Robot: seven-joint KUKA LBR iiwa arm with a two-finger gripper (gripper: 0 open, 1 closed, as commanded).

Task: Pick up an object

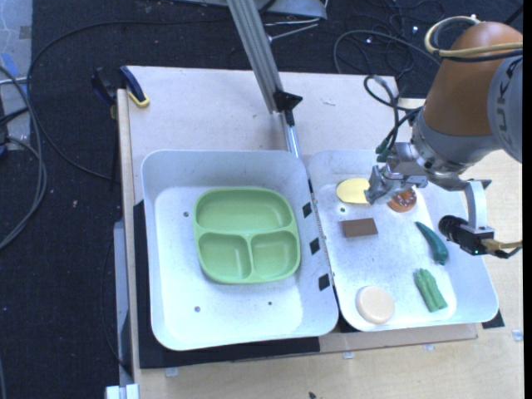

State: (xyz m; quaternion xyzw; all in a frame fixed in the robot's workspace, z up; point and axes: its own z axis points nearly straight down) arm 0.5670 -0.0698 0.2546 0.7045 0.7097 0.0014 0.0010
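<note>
My arm reaches over the right bin, and my claw hangs low by the yellow piece.

The left bin (166,306) holds a big green tray (247,234) with three parts. The right bin (474,293) holds the small things. My claw (384,186) is at the far side of this bin, just beside the flat yellow piece (352,191) and an orange round thing (402,201). I cannot tell if my claw is wide or narrow. A cream round disc (375,304) sits near the front. A brown block (359,228) lies in the middle. Two green veggies lie to the right, a bumpy light one (430,289) and a darker one (433,242).
</note>
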